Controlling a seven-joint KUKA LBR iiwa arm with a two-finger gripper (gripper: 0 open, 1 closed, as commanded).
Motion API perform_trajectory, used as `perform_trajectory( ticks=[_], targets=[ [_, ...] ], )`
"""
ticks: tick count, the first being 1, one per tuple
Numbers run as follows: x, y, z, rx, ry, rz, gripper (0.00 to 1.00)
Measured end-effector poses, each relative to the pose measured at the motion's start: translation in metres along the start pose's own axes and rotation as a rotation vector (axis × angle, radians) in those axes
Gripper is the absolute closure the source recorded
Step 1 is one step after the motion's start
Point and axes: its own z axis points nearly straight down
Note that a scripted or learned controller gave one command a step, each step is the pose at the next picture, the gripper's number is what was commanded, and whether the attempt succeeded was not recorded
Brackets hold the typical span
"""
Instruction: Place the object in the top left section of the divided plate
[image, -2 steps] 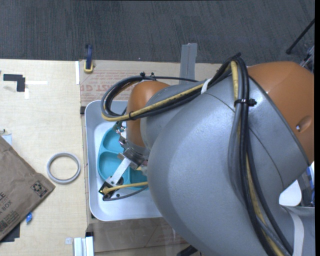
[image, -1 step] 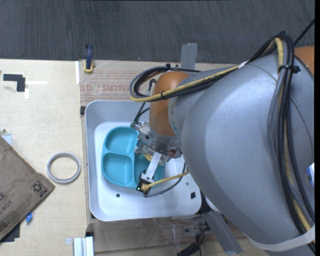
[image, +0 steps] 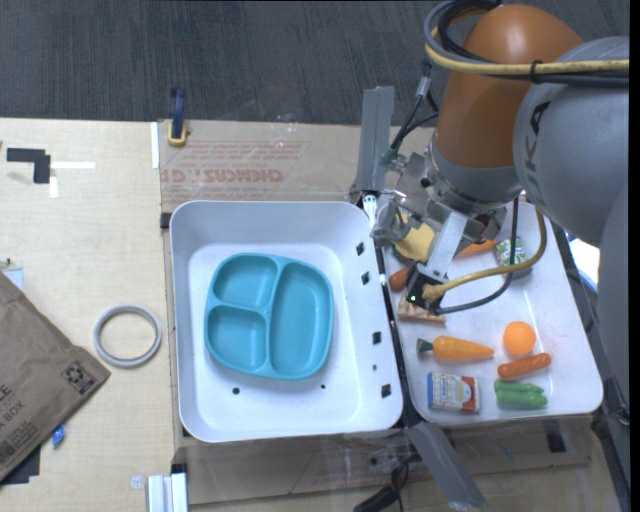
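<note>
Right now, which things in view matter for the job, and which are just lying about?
Job: divided plate, its top left section, arm, perhaps the yellow toy under it.
Lying about: tape ring, cardboard box, carrot, orange ball, small carton.

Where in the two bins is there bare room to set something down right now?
Left bin: all three sections of the plate are bare, as is the white floor ringing it. Right bin: one small patch between the orange and the right-hand wall. Crowded: the near row of carrot, carton and green vegetable.
</note>
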Motion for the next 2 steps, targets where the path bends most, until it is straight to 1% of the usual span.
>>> perform_trajectory(
  ticks=[1, 2],
  targets=[
    [-0.011, -0.018, 0.121, 0.003, -0.001, 0.186, 1.00],
    [-0.034, 0.026, 0.123, 0.002, 0.000, 0.230, 1.00]
  ],
)
